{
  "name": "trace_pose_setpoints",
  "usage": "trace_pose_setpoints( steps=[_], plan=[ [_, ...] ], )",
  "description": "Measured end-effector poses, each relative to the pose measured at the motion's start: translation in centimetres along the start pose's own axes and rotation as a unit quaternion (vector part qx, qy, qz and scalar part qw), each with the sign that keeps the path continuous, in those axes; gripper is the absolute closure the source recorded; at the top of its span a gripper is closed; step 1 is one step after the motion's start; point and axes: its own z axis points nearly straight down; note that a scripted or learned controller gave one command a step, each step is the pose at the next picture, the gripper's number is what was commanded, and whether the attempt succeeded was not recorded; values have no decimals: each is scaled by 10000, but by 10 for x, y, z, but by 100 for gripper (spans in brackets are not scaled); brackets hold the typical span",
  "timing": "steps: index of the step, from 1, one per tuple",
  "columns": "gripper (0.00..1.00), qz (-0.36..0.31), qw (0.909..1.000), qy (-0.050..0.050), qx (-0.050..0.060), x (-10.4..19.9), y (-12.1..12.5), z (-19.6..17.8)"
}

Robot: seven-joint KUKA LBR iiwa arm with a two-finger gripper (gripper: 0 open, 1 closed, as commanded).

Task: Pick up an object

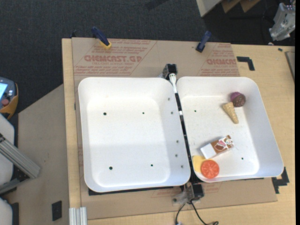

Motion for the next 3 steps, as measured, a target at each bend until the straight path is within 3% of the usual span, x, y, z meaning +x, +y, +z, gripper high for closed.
trace_pose_setpoints(
  steps=[1, 2, 3],
  plan=[
    [100, 76, 10000, 5, 57, -123, -46, 39],
    [100, 26, 10000, -7, 0, -147, -88, 9],
    [100, 0, 10000, 34, 87, -145, -41, 130]
  ],
)
